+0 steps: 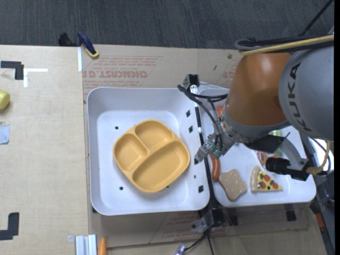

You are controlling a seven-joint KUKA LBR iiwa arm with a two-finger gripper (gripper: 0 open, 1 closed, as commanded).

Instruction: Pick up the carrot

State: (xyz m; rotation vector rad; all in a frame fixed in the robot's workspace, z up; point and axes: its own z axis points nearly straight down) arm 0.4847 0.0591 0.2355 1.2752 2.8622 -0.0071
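A slim orange-red piece that looks like the carrot (215,167) lies upright in the view at the left side of the right bin (299,197), close to the wall between the bins. My gripper (210,150) hangs low right at its upper end, and whether it touches the carrot is unclear. The arm's big orange band (260,94) and grey wrist cover most of the right bin's far half. A small orange bit (219,111) peeks out beside the arm further back.
A bread slice (232,185) and a pizza slice (264,180) lie in the right bin near its front edge, just right of the carrot. The left bin (106,202) holds a yellow divided plate (151,155). Cables run along the divider between the bins.
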